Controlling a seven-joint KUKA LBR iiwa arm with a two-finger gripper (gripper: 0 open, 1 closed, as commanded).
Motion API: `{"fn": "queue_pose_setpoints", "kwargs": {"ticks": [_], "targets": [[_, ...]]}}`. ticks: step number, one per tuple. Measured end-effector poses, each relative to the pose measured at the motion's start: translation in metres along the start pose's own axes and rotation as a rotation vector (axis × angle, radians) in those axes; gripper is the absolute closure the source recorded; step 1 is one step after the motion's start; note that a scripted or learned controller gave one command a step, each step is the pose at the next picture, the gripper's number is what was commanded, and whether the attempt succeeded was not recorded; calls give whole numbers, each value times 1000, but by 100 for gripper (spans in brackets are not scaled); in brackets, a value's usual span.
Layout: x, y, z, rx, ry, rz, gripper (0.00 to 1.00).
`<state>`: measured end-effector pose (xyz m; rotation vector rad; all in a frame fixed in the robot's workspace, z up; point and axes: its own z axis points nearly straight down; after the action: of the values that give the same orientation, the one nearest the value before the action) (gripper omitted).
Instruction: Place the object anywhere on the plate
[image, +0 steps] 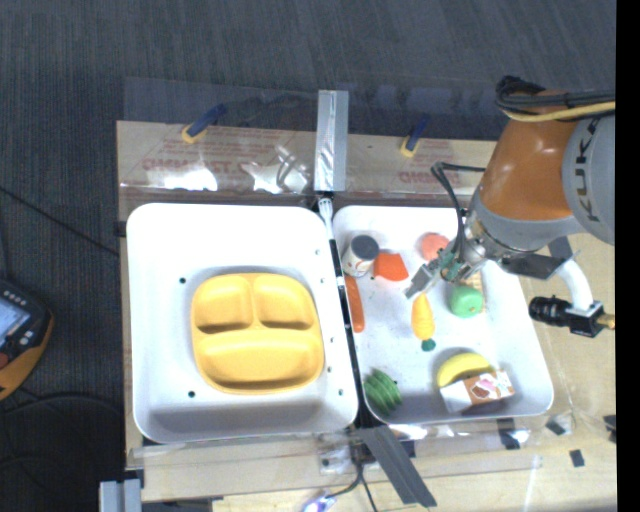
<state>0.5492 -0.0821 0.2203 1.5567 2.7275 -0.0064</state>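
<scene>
Corn is seen just below the pincer; judged light, rigid, smooth, best gripped mid-body. Whether the pincer is released cannot be told.

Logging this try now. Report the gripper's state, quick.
Gripper: low in the right bin, beside the green toy; open or closed cannot be told, and nothing visibly held.

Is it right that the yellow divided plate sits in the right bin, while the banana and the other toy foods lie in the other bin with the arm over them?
Not quite. The camera view shows the yellow divided plate in the left bin, not the right one. The banana and the other toy foods lie in the right bin, with the arm over them.
</scene>
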Motion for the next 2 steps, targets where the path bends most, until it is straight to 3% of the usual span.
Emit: {"fn": "queue_pose_setpoints", "kwargs": {"ticks": [1,2], "targets": [[93,13,36,-1,4,-82,100],[170,24,-5,-2,3,-201,100]]}}
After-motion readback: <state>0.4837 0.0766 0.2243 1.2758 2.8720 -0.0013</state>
